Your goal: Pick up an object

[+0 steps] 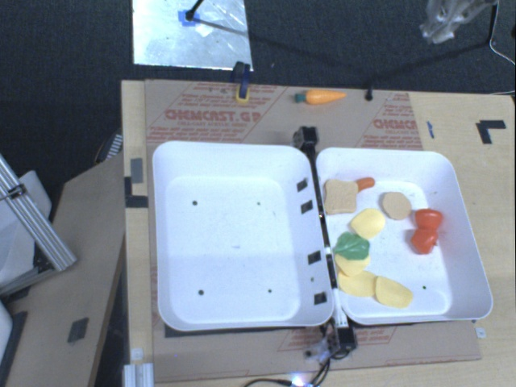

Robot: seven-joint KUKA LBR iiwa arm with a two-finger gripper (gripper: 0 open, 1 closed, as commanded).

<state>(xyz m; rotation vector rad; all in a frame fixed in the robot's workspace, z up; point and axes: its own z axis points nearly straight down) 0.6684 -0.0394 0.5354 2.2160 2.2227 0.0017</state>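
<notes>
The right bin [463, 240] holds several toy foods. A tan bread slice [340, 196] lies near its left wall, with a small orange piece [364, 183] just behind it. A round tan disc [396, 205] and two red pieces [426, 230] lie toward the right. A yellow piece [368, 222], a green leaf [351, 246] and two more yellow pieces [393, 292] run down toward the front. My gripper [451, 13] hangs high at the top right, beyond the bench's far edge, well away from the bin and touching nothing.
The left bin [234, 232] sits beside the right one, joined by a black hinge strip [322, 232]. An orange toy carrot [320, 97] lies on the bench behind the bins. A yellow-blue clamp [241, 83] grips the far edge. A metal frame [28, 216] stands at left.
</notes>
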